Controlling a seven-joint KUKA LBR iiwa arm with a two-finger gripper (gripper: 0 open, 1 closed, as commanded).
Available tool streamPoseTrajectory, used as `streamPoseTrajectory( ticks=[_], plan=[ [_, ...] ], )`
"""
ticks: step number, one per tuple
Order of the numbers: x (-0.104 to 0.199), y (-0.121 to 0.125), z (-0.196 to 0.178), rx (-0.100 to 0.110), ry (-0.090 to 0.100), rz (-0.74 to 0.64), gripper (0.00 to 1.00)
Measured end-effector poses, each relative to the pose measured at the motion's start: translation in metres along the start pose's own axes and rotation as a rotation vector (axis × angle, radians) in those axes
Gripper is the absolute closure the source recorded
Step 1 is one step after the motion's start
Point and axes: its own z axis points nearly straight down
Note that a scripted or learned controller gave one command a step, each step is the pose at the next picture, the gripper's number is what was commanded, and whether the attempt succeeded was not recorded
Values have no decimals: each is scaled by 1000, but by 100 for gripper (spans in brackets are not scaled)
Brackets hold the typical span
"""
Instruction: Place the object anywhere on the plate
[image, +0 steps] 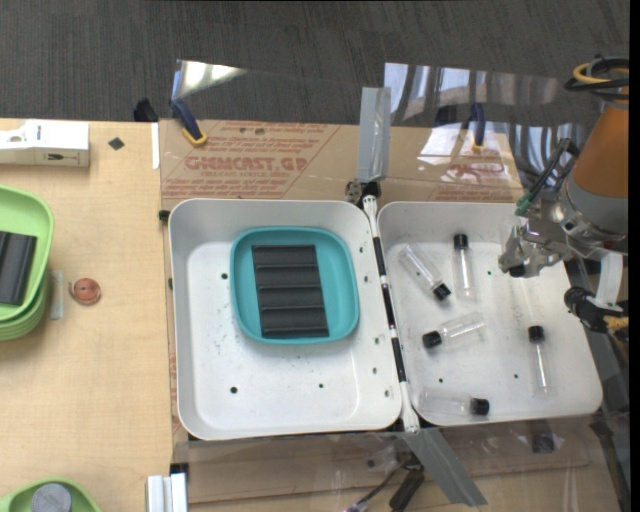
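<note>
Five clear, black-capped tubes (463, 262) lying loose left of and below the gripper (517, 262), its grip impossible to judge, plate (296, 286) far left; likely light, slick, prone to rolling, best pinched mid-barrel across the width.

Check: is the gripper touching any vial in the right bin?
Apart. The camera view shows the gripper near the right bin's upper right corner, with bare white floor between it and the nearest vial.

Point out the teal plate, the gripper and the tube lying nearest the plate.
teal plate (342, 290): camera view, its right rim.
gripper (516, 262): camera view, between the fingertips.
tube nearest the plate (418, 268): camera view, its clear body.
</note>
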Motion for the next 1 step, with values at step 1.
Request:
streamPoseTrajectory(
  ticks=[1],
  plan=[
    [0,0,0,-1,0,0,0]
  ],
)
